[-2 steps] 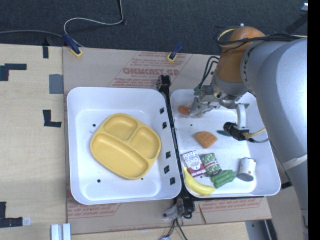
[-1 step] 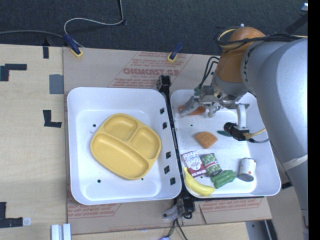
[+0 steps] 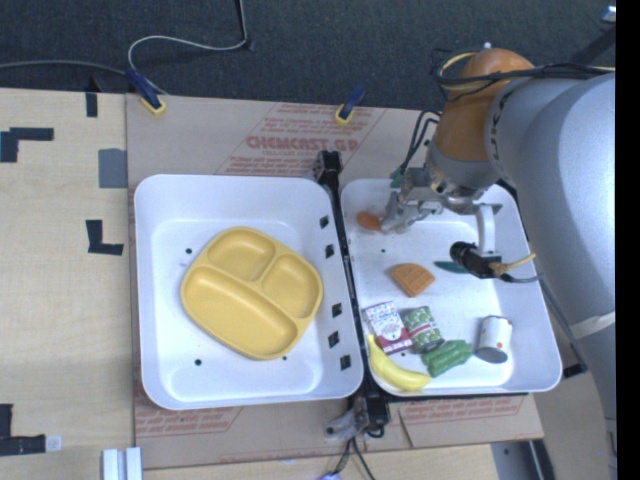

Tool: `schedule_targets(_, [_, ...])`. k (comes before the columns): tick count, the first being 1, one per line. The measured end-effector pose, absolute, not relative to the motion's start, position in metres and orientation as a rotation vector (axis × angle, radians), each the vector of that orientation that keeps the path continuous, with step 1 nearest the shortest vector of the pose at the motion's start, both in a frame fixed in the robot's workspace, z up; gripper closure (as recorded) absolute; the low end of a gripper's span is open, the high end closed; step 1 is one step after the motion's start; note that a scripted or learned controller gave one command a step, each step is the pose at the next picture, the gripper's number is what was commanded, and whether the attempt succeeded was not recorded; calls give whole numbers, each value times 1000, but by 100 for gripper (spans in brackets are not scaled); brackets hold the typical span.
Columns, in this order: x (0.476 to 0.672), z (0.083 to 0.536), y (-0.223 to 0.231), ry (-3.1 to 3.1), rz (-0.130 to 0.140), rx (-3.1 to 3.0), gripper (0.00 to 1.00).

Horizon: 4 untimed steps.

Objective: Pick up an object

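Camera view. Red print on the cardboard sheet (image 3: 300,138) under the bins reads "CHEMCAST GP". Two white bins lie side by side on the surface: the left bin (image 3: 160,268) holds one yellow divided tray (image 3: 252,290); the right bin (image 3: 535,358) holds a small orange object (image 3: 369,221), one tan wedge (image 3: 411,278), two printed packets (image 3: 400,326), one banana (image 3: 395,370), one green vegetable (image 3: 447,356) and one grey can (image 3: 492,338). The gripper (image 3: 400,215) hangs just beside the orange object at the bin's far end; whether its fingers are spread cannot be told.
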State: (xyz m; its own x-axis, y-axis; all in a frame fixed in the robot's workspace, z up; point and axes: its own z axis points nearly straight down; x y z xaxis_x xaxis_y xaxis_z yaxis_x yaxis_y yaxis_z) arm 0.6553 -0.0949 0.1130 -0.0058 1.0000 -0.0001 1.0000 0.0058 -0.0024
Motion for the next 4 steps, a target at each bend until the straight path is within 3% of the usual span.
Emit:
schedule_targets(1, [655, 113, -95, -2227, 4, -2214, 0])
schedule_targets(2, [655, 122, -94, -2227, 3, -2212, 100])
schedule_targets(3, [655, 122, -94, -2227, 3, -2212, 0])
schedule_targets(4, [654, 85, -94, -2224, 2, -2221, 0])
